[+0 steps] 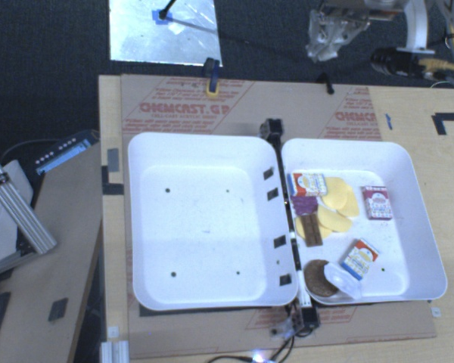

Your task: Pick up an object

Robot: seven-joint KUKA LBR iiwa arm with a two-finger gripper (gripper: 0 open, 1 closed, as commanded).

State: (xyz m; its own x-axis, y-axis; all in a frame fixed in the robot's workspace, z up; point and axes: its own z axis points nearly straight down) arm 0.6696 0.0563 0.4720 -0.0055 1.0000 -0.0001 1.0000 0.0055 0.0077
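Lying beside brown disc (318, 277): clear cup (342, 280), crowding any grasp, risking slips. Hovering far beyond right bin (420, 187): gripper (329, 40), spread unreadable.

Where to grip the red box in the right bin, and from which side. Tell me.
Grip the red box across its two long sides, coming straight down from above. It seems to lie flat on the right bin floor with bare floor around it, apart from the yellow pieces on its left, so both fingers should fit. The gripper hangs above the bench beyond the bins.
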